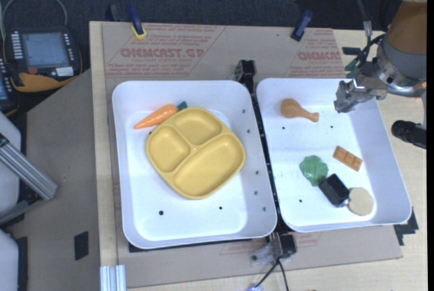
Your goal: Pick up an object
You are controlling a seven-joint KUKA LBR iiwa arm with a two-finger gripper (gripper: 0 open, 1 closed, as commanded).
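My gripper (346, 101) hangs over the back right part of the right bin (291, 215), nothing visible between its fingers. A toy chicken drumstick (298, 110) lies just to its left. Further forward in that bin are a brown cracker (347, 158), a green leafy piece (314, 168), a black block (333, 189) and a round beige cookie (360, 201). In the left bin (135, 215) a yellow divided plate (195, 151) rests, with an orange carrot (156, 116) beside its back left edge.
The grey arm with its orange band (409, 32) comes in from the upper right. Both bins stand on a cardboard sheet (203, 45) held by clamps. A teach pendant (42, 55) lies off the bench at left.
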